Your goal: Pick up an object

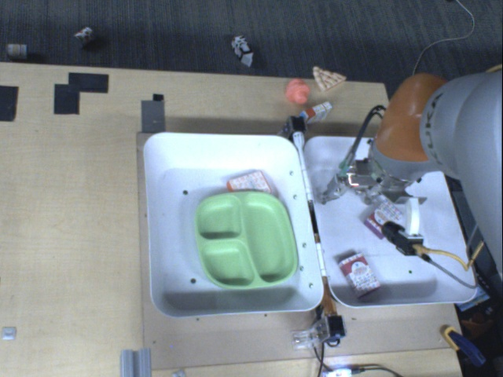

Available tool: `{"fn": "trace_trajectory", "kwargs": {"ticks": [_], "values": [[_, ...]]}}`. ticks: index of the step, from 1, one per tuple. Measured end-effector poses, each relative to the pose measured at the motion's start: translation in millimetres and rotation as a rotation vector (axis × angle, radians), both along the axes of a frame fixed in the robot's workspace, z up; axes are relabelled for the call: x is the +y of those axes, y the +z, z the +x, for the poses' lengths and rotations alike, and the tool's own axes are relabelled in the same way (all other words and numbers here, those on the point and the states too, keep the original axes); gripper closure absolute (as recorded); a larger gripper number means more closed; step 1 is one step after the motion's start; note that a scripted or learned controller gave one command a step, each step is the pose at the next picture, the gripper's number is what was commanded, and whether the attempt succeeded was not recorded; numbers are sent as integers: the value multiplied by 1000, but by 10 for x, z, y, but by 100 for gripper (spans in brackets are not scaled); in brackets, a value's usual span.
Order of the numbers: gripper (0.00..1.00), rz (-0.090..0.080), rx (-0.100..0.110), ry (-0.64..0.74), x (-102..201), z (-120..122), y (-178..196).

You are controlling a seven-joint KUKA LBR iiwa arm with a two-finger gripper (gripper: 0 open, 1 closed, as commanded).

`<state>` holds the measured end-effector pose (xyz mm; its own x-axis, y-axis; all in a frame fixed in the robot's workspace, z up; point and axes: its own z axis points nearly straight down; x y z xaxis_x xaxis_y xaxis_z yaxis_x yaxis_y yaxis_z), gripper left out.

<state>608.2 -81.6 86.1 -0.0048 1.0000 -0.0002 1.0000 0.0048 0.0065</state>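
Observation:
The grey arm with its orange band reaches in from the right over the right bin point(424, 289). Its gripper point(376, 188) hangs low over that bin's upper middle. Just below and right of it lies a small red-and-white packet point(385, 219), partly covered by the gripper's parts. A second red-and-white box point(359, 272) rests nearer the front of the same bin, apart from the gripper. In the left bin point(169, 210) a green divided tray point(246, 239) lies flat, with another red-and-white packet point(249, 182) at its far edge.
A black-and-yellow cable point(428, 251) trails across the right bin's right side. On the bench behind the bins lie a pink ball point(298, 92), a wedge-shaped toy point(328, 78) and a small tube point(317, 112). A ridge divides the two bins.

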Motion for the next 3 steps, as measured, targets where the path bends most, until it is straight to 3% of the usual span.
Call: {"fn": "trace_trajectory", "kwargs": {"ticks": [1, 2, 3], "values": [[100, -1, -7, 0, 2, 21, 123], [100, -2, 2, -3, -827, -321, 675], [100, 0, 2, -1, -248, -739, 1307]]}}
